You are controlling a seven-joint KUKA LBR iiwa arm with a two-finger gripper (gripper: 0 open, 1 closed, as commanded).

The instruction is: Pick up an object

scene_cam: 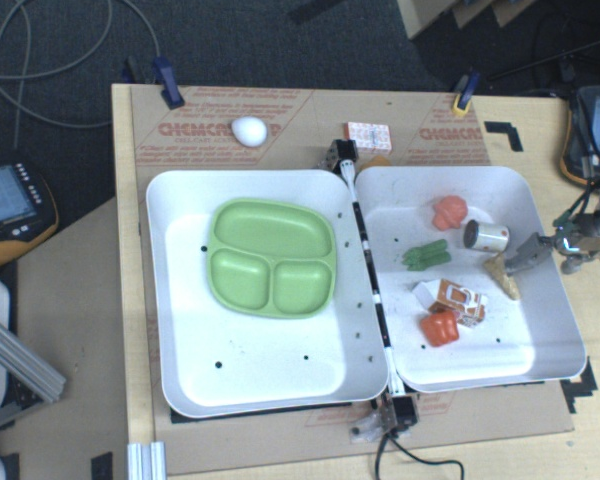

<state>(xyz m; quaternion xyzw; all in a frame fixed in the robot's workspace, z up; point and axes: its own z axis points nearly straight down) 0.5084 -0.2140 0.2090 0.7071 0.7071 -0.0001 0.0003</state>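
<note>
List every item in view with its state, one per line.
Green tray: flat in left bin, compartments bare.
Metal can: on its side, right bin.
Green vegetable: lying flat.
Orange packet: crumpled.
Egg: on the bench, outside the bins.
Gripper: low over right bin.

A pale green divided plate [273,258] sits in the white left bin [180,348]. In the white right bin [540,353]: salmon ball [450,209], dark green pickle [425,256], silver can [486,235], red block [440,329].
</note>
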